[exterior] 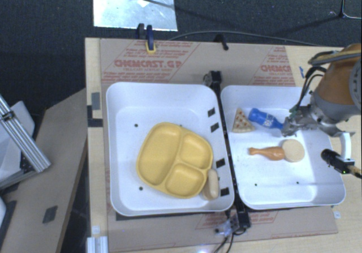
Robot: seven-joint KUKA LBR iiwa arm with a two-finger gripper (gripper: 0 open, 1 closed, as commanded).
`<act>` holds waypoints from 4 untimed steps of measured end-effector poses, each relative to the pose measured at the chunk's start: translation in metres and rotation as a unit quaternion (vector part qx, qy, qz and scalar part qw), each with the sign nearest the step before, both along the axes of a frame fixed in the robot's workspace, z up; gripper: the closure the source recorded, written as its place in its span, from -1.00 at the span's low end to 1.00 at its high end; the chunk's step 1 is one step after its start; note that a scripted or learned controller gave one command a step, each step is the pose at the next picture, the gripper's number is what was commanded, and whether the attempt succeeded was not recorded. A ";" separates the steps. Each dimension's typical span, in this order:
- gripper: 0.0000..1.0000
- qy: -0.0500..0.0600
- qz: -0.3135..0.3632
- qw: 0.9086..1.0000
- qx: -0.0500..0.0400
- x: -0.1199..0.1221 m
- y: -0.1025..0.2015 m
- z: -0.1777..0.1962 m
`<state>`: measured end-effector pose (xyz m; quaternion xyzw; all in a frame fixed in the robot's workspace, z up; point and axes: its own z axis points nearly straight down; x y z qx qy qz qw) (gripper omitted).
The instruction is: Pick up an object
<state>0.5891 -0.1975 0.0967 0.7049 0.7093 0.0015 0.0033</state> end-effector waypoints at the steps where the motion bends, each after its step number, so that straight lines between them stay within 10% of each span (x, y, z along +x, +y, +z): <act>1: 1.00 0.000 -0.001 1.000 0.000 0.004 -0.003 0.044; 3: 1.00 0.001 0.000 1.000 0.000 0.008 -0.004 0.109; 4: 1.00 0.002 0.002 1.000 0.002 -0.001 0.049 0.117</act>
